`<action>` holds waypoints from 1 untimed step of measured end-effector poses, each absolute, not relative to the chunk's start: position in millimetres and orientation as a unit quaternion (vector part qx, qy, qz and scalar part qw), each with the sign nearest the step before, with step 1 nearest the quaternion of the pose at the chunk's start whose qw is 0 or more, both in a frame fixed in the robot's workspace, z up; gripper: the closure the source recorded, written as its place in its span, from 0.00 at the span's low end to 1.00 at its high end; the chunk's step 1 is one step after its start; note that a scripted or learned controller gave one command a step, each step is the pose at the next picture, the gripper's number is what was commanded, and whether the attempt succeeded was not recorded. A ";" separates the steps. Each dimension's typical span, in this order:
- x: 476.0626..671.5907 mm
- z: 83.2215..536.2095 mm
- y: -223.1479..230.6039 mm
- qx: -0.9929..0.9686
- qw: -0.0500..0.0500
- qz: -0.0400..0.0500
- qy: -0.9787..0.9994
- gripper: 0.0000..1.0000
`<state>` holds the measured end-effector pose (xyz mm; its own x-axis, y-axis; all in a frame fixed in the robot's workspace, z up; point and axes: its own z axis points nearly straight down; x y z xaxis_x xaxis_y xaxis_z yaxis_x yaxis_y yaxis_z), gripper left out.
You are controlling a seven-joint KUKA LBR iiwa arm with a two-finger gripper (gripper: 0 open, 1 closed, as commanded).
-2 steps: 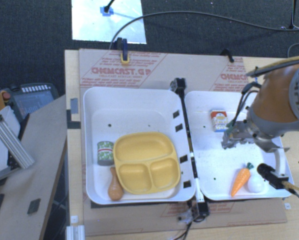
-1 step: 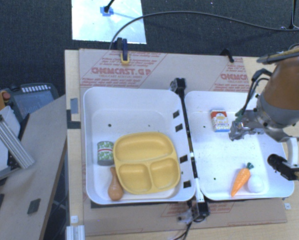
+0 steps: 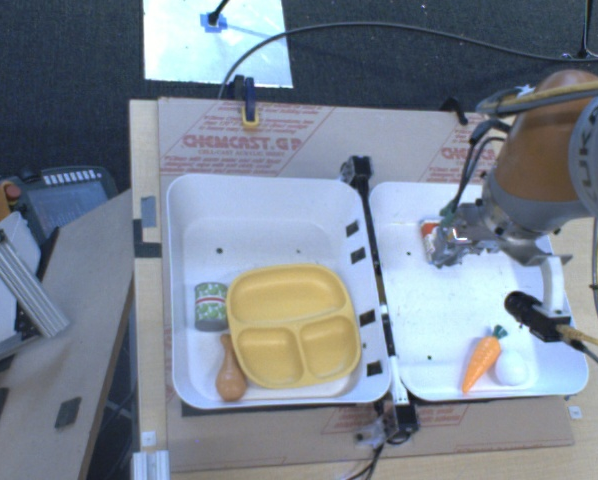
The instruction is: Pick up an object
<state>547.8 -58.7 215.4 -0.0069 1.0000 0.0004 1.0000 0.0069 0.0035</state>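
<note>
claw [image 3: 445,249]: down in the right bin [image 3: 419,368], can't tell its state tbh
carrot [image 3: 482,362]: right bin's near side, beside a white egg [image 3: 512,367]
left bin [image 3: 194,218]: yellow tray [image 3: 291,323], small can [image 3: 210,305]

The bench [image 3: 309,133] bears two white bins, left [image 3: 184,268] and right [image 3: 409,308], side by side.

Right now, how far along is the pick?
Nothing looks lifted yet. The gripper is low in the right bin near a small red-orange thing; a grasp isn't visible. The carrot and white egg lie untouched, as do the yellow tray and can in the left bin.
</note>
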 end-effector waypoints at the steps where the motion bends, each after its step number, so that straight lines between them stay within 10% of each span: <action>1: 569.7 213.5 -1.6 0.703 0.000 0.002 0.711 1.00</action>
